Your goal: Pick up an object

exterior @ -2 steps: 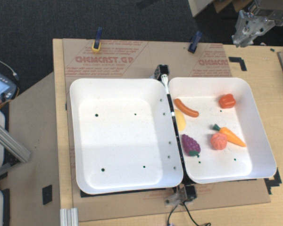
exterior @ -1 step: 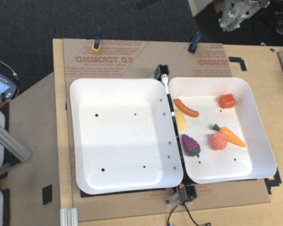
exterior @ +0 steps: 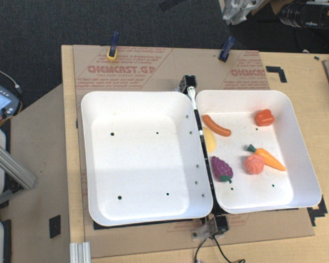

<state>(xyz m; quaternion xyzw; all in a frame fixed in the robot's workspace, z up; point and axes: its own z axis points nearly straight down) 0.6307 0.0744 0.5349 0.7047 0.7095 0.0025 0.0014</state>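
Nearest you in the right bin lie purple grapes, a pink fruit and a carrot; farther back, a sausage and red pepper. Well beyond, the gripper hangs over dark carpet; you cannot tell its grip.

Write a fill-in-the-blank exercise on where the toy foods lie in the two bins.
1. All the toy foods lie in the ____ bin.
2. The carrot touches the pink ball on its ____ side in the view.
3. The grape bunch is ____ in colour.
4. The sausage lies nearer the ____ edge of the view than the grape bunch does.

Missing words: right; right; purple; top
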